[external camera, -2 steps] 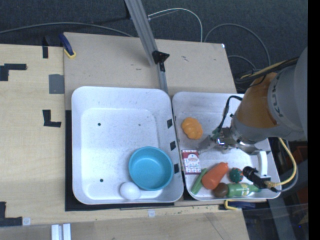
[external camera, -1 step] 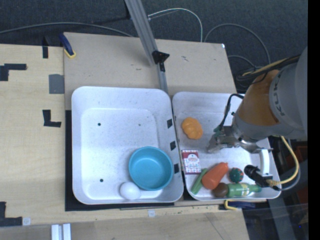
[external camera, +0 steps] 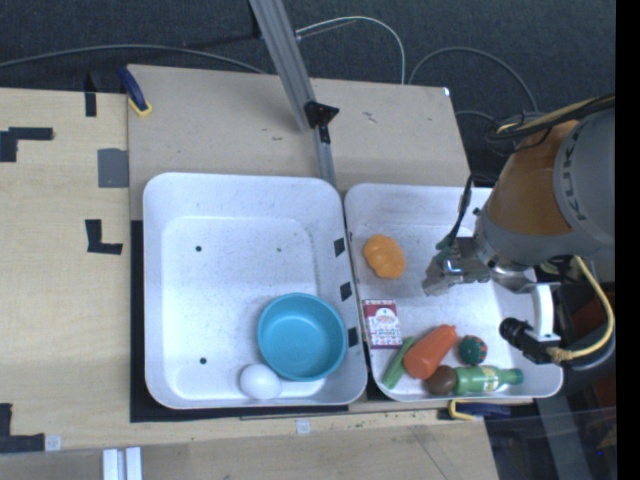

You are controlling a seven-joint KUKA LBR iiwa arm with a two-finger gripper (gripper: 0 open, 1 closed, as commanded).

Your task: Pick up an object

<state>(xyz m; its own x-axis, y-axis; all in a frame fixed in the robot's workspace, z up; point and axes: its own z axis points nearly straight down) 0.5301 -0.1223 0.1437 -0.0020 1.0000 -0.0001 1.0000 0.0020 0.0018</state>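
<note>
Far to the gripper's left sit a white ball (external camera: 259,380) and a blue bowl (external camera: 300,335). Just left of it lies an orange lump (external camera: 384,256), the likeliest target. The gripper (external camera: 441,276) hangs over the right bin (external camera: 410,203), seemingly approaching; whether it is open cannot be told. Next it needs shifting left and descending. The arm (external camera: 545,203) reaches in from behind it, wrist tilted down.

Round blue plastic bowl (external camera: 301,335); white ball (external camera: 260,380); lumpy orange toy (external camera: 384,256); red-white patterned carton (external camera: 382,324); orange carrot, green top (external camera: 424,353); green bottle (external camera: 483,378); white speckled bins (external camera: 240,203).
</note>
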